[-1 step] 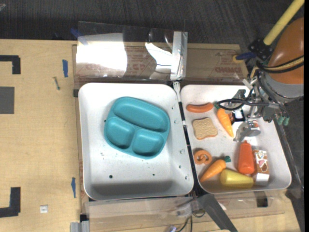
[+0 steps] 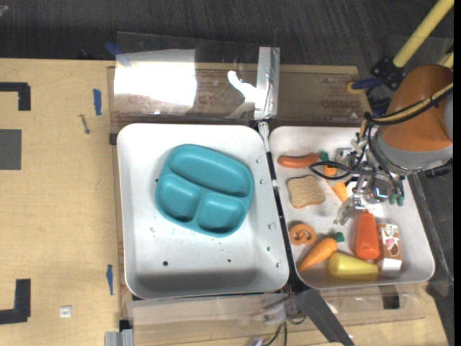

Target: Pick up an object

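Tabletop: a tan, wood-coloured surface marked with black angular marks along its left edge and small blue tape strips. Two shallow white bins rest directly on it, side by side and touching. The left bin occupies the tabletop's centre; the right bin lies toward its right edge. A clear plastic sheet lies along the far edge, behind the bins.

Orange bottle lying in right bin, btwn carrot & carton.
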`<action>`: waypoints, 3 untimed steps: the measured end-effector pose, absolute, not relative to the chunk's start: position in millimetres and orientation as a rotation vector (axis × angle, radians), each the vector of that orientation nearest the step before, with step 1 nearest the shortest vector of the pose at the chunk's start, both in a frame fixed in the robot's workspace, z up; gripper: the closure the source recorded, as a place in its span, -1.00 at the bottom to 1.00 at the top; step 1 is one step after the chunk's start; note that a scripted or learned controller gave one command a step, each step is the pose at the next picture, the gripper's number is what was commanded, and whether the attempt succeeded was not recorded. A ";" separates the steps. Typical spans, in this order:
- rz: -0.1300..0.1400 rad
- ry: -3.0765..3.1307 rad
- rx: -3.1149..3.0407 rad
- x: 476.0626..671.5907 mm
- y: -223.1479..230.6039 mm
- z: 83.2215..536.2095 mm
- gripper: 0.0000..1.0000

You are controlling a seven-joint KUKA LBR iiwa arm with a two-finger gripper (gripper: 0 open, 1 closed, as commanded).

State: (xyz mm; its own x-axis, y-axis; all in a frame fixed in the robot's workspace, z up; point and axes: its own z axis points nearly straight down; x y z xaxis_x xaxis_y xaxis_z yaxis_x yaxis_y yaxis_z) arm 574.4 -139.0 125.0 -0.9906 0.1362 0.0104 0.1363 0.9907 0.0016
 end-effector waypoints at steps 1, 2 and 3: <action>-0.002 -3.120 -0.408 596.6 -136.2 87.6 -1.00; 0.000 -3.121 -0.439 623.6 -132.9 87.5 -1.00; 0.002 -3.129 -0.437 626.6 -132.4 97.6 1.00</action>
State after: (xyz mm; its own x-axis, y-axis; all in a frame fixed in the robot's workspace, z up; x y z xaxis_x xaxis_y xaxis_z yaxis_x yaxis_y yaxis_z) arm 626.6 -132.4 97.6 -0.9617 0.2737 -0.0178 0.2737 0.9618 0.0011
